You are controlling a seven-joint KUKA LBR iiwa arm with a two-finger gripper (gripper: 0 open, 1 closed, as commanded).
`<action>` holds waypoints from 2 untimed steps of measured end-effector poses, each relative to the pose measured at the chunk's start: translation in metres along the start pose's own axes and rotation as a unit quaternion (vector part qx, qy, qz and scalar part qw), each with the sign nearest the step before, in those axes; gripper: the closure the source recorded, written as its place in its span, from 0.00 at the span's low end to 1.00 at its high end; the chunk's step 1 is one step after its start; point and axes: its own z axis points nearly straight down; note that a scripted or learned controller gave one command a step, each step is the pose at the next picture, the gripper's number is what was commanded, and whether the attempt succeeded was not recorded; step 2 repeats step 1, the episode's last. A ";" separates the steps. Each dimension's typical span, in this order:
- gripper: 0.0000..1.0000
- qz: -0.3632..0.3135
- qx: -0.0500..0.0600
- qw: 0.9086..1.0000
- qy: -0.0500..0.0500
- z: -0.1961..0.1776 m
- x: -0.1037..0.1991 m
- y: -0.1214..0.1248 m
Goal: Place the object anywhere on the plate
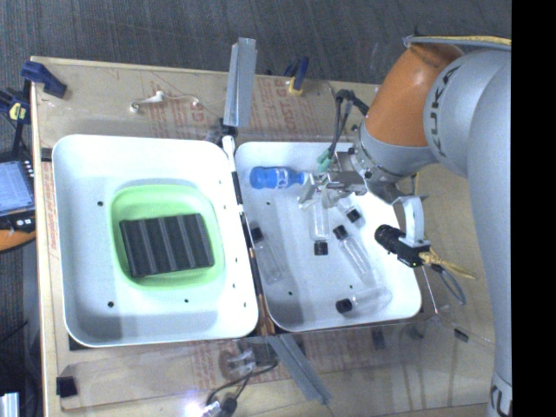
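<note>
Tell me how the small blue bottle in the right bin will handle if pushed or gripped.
The small blue bottle lies on its side on the smooth floor of the right white bin, so it will probably roll when nudged. It looks like light plastic, so the gripper could easily knock it away or let it slip.

left of my claw (334, 200), the white bins (78, 233) look smooth matt plastic, the green plate (165, 200) glossy plastic. beneath them, the bench (130, 85) looks bare, scuffed wood.

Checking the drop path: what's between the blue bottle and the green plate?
In the camera view, the rims where the two bins meet lie between the blue bottle and the green plate, plus bare white bin floor.
</note>
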 end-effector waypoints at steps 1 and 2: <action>0.00 0.000 0.000 1.000 0.000 0.000 0.000 0.000; 0.00 0.000 0.000 1.000 0.000 0.000 0.000 0.000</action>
